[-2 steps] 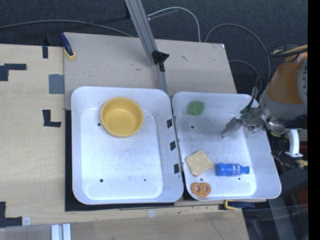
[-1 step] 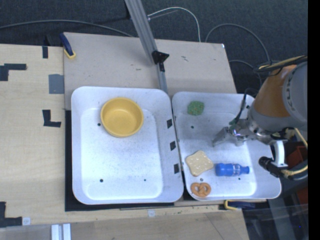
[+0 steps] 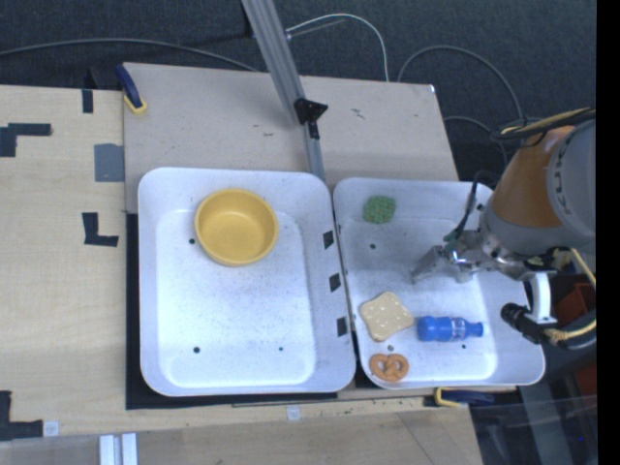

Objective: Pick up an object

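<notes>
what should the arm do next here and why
Probably shift the gripper toward the near side of the right bin and lower it over the cracker or the blue bottle. It hangs above bare bin floor, holding nothing, and those two lie closest to it.

Pale bench (image 3: 387, 129), two white bins side by side, left bin (image 3: 165, 289), right bin (image 3: 504, 356), perhaps tape marks (image 3: 92, 229)

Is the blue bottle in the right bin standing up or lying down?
Lying down. The blue bottle rests on its side on the right bin floor, cap end pointing toward the view's right.
</notes>
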Controlling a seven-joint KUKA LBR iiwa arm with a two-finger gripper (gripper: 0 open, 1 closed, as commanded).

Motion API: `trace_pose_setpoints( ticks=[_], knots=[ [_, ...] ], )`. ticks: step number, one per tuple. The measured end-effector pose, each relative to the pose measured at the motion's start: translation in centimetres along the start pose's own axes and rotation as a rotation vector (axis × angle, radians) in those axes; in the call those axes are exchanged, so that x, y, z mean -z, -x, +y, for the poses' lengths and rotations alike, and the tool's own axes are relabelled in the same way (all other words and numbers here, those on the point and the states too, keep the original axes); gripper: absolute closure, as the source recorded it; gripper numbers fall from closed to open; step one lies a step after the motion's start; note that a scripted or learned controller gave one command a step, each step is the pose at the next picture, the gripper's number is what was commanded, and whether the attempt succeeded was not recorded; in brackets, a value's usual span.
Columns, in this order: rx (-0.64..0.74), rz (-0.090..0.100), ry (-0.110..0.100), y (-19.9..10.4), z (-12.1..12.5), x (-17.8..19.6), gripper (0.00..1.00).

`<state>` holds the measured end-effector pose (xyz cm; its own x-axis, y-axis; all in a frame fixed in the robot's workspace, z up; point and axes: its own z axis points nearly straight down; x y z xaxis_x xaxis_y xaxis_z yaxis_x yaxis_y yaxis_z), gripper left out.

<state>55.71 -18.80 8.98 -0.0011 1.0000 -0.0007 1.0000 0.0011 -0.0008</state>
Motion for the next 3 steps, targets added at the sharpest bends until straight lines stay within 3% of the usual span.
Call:
trace_pose_setpoints(
  ticks=[1, 3],
  knots=[
    [0.001, 0.001, 0.000, -0.1, 0.0, 1.0, 1.00],
    [0.000, -0.001, 0.004, 0.5, 0.1, 9.5, 1.00]
  ],
)
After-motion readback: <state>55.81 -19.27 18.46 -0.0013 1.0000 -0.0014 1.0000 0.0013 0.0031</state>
